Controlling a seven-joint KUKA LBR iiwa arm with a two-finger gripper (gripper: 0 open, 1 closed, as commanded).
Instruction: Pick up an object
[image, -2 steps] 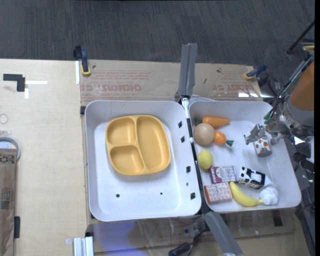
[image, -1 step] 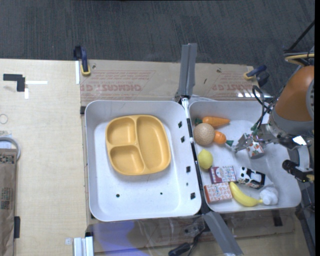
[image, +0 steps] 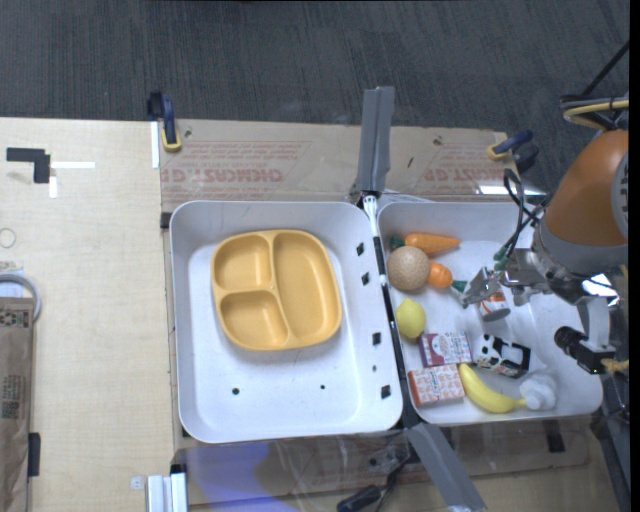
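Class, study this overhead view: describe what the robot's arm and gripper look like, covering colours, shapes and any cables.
The arm is a bulky rounded body with a broad orange band and grey sections around it. Thin black cables loop along its near side toward the wrist. The gripper is a small metallic silver-grey assembly with dark parts.

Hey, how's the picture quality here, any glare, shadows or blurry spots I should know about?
Camera view: lighting is even and mostly sharp; the yellow plate casts only a soft shadow on the left bin. A bluish glare patch sits below that bin's front edge. The end effector over the right bin looks cluttered and slightly soft, with a bright highlight beside it.
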